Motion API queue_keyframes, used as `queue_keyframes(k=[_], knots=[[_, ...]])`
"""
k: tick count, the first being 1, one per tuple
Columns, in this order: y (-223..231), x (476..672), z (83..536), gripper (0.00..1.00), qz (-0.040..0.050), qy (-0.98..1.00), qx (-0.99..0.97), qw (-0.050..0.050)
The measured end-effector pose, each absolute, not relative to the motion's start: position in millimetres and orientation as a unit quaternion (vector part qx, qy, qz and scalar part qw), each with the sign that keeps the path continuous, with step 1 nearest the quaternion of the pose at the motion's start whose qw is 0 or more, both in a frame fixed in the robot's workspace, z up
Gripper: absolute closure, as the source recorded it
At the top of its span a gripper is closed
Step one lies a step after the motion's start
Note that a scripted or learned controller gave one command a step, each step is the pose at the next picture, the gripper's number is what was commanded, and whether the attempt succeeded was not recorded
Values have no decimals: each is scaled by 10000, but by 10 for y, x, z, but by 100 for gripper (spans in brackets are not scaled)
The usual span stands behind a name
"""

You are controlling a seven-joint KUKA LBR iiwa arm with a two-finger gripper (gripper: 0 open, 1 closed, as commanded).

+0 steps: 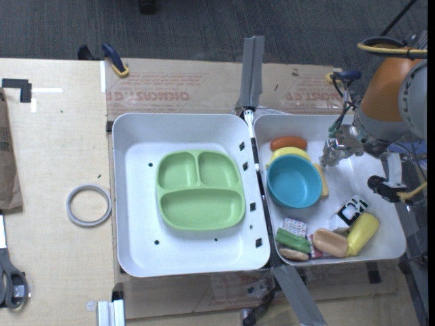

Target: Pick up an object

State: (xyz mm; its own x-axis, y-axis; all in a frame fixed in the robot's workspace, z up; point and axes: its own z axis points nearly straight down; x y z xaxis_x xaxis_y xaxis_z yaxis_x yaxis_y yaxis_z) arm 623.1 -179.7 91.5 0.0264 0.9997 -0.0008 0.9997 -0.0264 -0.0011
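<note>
Over the right-hand shallow white bin (pixel 380 253), near its upper right corner, hangs the tool (pixel 334 153) of the grey arm with the orange band (pixel 387 90). Whether the tool is open or closed cannot be told from this slanted view, and nothing is visibly in its grip.

Taking the round blue plastic bowl (pixel 293 182) as the landmark: the tool sits just up and to the right of the bowl's rim, so the bowl is the nearest candidate to pick and lies down and to the left of the tool. Behind the bowl, touching its far edge, is a yellow piece (pixel 289 154), and beyond that an orange rounded object (pixel 288 142). Below and right of the bowl lie a yellow bottle-shaped item (pixel 362 232), its long axis slanting up to the right, a tan bun-like piece (pixel 330 242) beside it, a green ridged item (pixel 293 240) and a small black-and-white object (pixel 351 210).

Left of the bowl, across the divider, the left-hand white bin (pixel 129 202) holds a pale green three-compartment plastic plate (pixel 200 190). Further left on the desk (pixel 54 148) rests a grey ring (pixel 88 204).

My judgement: a short descent down-left would reach the bowl's rim.
</note>
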Motion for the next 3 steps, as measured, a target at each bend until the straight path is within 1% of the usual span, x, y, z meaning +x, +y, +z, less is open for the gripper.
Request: queue_keyframes(k=[1,2,3], knots=[[-1888,6362,924,100,3,-7157,-6984,-8],[-1888,6362,924,0,2,-7157,-6984,-8],[-1227,6554,1141,0,-1,-7768,-6298,-9]])
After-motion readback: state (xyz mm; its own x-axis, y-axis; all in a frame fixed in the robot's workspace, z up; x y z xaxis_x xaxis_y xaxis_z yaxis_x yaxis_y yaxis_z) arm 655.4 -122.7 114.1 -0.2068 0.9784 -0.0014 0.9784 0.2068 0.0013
